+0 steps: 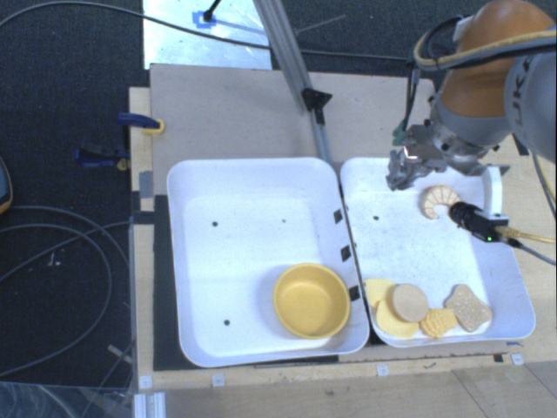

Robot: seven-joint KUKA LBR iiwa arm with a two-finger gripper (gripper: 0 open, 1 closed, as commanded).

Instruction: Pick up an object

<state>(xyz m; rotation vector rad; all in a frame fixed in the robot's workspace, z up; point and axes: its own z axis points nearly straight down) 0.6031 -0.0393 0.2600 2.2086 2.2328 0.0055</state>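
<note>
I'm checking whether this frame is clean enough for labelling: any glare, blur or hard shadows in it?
Camera view: lighting is even and soft; the white bins look bright but keep their edges; the yellow bowl and the croissant are sharp enough; the gripper is slightly soft; a bright patch glares on the floor at top.

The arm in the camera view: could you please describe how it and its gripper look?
The arm is grey with a broad, rounded orange band above the wrist. A yellowish cable and a dark one loop over that band. The gripper is a compact piece of grey and dark metal.
</note>
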